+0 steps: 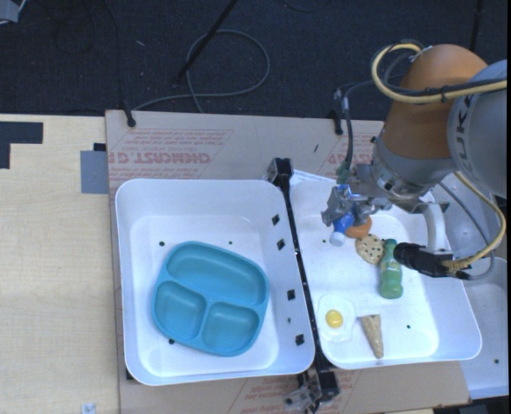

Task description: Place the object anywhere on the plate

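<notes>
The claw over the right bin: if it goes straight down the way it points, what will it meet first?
Probably the small orange and blue toy directly under the claw. The cookie lies just beside that line. Depth is hard to judge from this slanted view.

In the right bin (462, 335) lie a fried egg (334, 319), cone (373, 335), green bottle (390, 276) and cookie (370, 248).
</notes>
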Controlling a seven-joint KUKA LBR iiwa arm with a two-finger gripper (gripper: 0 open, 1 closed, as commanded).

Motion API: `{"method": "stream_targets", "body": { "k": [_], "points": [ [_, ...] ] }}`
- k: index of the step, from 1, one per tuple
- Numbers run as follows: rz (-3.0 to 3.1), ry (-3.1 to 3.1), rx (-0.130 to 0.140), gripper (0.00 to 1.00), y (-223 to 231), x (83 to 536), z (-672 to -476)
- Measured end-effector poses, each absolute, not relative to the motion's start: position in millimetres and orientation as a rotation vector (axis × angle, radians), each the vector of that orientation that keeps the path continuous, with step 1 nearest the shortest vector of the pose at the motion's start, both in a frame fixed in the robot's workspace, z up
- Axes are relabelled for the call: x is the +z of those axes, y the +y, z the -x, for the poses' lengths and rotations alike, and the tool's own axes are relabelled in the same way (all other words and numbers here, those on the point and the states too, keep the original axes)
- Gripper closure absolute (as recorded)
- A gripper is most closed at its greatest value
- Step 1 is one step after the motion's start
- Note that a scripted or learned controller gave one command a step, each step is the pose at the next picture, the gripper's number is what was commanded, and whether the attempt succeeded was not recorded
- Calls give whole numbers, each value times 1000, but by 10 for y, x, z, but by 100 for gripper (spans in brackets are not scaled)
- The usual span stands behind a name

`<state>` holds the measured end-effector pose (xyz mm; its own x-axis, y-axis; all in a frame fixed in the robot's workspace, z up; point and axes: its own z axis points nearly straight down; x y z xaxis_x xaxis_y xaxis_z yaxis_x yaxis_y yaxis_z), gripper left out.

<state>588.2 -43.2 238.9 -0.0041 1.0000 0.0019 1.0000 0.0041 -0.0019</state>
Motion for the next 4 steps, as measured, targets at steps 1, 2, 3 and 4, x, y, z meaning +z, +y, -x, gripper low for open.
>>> {"method": "stream_targets", "body": {
  "k": [1, 2, 3, 4],
  "points": [
    [2215, -2224, 1, 100, 73, 2455, -5924],
    [2216, -2221, 6, 100, 592, 2291, -5936],
    [2217, -2223, 3, 100, 1068, 2206, -6055],
    [2215, -2225, 2, 100, 1567, 2347, -6062]
  ]
}}
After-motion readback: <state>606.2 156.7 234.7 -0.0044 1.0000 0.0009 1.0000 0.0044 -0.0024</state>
